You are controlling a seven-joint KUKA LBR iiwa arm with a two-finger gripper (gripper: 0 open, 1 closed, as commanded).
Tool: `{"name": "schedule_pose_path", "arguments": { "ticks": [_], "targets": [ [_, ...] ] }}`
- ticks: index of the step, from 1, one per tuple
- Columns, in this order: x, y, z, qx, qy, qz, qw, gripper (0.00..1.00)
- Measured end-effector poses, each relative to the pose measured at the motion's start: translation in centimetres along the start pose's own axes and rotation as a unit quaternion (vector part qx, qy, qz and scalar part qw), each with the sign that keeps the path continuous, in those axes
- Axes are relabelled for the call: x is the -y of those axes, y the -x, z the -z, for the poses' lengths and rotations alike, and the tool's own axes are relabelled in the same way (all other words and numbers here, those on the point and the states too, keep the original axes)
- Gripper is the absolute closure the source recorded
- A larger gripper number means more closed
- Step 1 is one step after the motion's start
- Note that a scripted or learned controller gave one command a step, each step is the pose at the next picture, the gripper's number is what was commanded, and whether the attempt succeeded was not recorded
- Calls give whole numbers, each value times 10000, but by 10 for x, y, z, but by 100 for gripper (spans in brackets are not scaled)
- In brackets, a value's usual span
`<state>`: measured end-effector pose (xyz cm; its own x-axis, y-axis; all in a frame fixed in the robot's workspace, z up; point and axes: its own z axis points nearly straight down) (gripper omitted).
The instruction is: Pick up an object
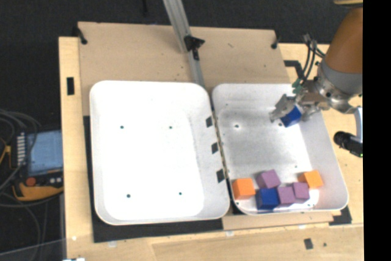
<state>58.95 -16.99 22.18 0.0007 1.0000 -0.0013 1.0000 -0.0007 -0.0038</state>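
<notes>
Blue block (292,117) sits, seemingly gripped, between fingers (282,108) (right bin (256,101)).

two white bins (153,91), two orange blocks (244,187), three purple (268,179), two blue (267,198).

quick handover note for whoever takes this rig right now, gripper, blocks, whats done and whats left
Gripper: over the right bin, shut on a blue block that appears lifted off the floor.
Other blocks lie along the right bin's near edge: two orange, three purple, one blue.
Left bin beside it.
Done: a block is grasped.
Left: confirm the grip holds.
</notes>
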Motion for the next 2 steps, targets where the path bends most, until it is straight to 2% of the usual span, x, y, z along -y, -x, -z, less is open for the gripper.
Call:
{"name": "schedule_pose_path", "arguments": {
  "ticks": [2],
  "targets": [
    [5, 8, -89, 1, -1, -5, 10000, 0]
  ]
}}
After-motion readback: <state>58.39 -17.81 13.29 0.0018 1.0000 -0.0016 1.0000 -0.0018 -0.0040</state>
